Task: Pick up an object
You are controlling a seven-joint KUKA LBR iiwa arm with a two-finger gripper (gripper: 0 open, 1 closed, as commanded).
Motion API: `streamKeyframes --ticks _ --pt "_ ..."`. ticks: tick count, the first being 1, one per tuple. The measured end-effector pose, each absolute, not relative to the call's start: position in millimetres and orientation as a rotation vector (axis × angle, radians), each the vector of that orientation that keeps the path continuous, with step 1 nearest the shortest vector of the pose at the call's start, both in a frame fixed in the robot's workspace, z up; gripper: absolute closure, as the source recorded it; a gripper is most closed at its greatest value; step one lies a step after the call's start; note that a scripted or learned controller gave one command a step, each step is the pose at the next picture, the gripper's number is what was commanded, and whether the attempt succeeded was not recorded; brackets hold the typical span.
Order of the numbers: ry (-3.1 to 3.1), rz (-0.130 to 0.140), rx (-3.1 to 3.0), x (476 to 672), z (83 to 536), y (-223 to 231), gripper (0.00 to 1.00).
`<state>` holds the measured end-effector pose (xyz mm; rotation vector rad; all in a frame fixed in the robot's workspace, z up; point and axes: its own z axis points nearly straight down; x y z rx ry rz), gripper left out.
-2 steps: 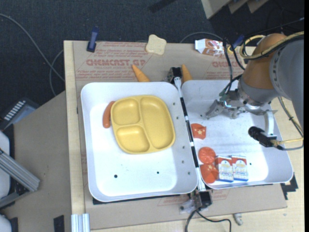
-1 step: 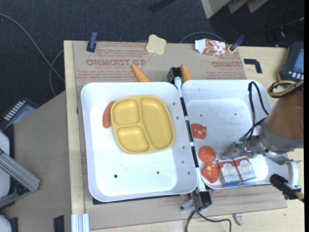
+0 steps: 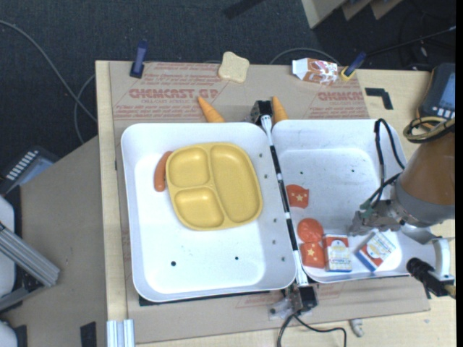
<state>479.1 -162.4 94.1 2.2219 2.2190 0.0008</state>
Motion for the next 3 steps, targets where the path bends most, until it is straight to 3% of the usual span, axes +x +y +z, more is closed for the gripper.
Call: streamKeyframes --ticks 1,2,3 --pt "2.223 0.002 2.219 537.6 185 -79 1.00" --pt "2.223 0.000 2.220 537.1 185 -80 0.00" --pt "2.220 -0.002 2.221 608.3 142 -140 0.00"
